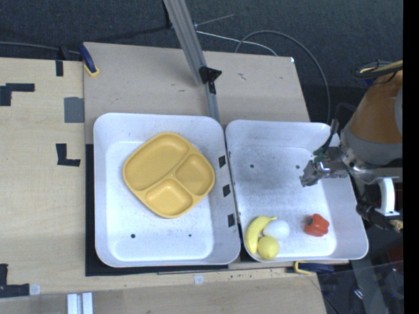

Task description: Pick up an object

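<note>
White bins: two shallow bins side by side on the desk [163, 84], left bin [108, 195] and right bin [262, 136], their inner rims touching.
Desk: pale wood surface, dark tape marks on its left part.
Left bin contents: one yellow divided plate [169, 174] with three compartments, lying flat near the bin's middle, turned at a slant.
Right bin contents: banana [256, 229], white egg-shaped object [278, 228], lemon [268, 246] and red pepper [317, 225].
Banana group: banana, white object and lemon lie touching one another at the near edge of the right bin, towards its left corner.
Red pepper: lies alone, apart from the banana group, towards the bin's near right.
Arm: grey body with orange band [380, 113], entering from the right over the right bin's edge.
Tool [313, 174]: over the right half of the right bin, above the bin floor, farther back than the red pepper and well apart from the banana group; nothing seen between its fingers; whether they are spread or pressed together cannot be told.
Metal pole [186, 31]: runs at a slant from the top edge down to the bins' junction.
</note>
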`<state>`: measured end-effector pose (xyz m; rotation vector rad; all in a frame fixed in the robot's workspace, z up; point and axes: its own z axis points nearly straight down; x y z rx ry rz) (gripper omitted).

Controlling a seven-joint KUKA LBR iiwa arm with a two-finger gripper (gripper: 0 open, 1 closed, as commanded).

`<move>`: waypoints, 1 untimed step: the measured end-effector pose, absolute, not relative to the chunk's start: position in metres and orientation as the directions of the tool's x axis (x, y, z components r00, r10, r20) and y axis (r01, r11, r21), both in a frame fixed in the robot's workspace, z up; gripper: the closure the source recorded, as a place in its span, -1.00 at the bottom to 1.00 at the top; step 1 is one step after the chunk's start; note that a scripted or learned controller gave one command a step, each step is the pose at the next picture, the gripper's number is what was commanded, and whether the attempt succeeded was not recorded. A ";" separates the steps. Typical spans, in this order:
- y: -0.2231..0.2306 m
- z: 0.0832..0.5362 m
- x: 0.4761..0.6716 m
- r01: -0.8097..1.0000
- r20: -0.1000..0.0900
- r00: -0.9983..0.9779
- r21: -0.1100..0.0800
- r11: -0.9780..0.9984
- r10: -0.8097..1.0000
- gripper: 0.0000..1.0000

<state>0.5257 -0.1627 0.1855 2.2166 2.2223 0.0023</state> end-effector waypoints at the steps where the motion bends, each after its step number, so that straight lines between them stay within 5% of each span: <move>1: -0.162 0.229 0.527 1.000 -0.001 -0.002 0.003 0.002 1.000 1.00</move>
